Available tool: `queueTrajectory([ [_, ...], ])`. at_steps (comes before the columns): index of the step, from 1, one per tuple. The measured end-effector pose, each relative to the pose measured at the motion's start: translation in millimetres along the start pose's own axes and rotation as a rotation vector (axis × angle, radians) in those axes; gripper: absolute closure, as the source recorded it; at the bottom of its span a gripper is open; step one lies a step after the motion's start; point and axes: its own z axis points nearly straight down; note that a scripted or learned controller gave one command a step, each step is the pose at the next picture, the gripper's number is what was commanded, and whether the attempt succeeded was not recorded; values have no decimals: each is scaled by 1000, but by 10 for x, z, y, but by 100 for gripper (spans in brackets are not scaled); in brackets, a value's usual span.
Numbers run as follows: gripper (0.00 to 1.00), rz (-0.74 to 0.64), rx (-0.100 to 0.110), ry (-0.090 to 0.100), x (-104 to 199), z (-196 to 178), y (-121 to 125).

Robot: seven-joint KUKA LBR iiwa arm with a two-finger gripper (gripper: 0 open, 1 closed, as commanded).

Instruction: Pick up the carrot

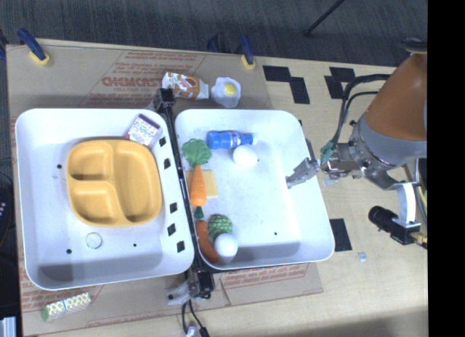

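The carrot (197, 186) is orange with a leafy green top (195, 152). It lies lengthwise along the left wall of the right bin (314, 219), partly on a pale yellow slice (210, 183). My gripper (301, 173) hangs over the right rim of that bin, well to the right of the carrot and apart from it. Nothing shows in its grasp. The grey arm with its orange band (399, 110) reaches in from the right.
Around the carrot in the right bin are a blue bottle (229, 139), a white egg (245, 156), a green lumpy item (219, 224), a white ball (226, 245) and a reddish sausage (204, 240). The left bin (36, 205) holds a yellow divided plate (114, 181) and a small packet (144, 129).
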Motion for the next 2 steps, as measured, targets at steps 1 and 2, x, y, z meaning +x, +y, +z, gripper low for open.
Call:
queueTrajectory([
  [1, 0, 107, 3, 1, 467, 1102, 92],
  [2, 0, 426, 3, 2, 1022, 1434, 123],
])
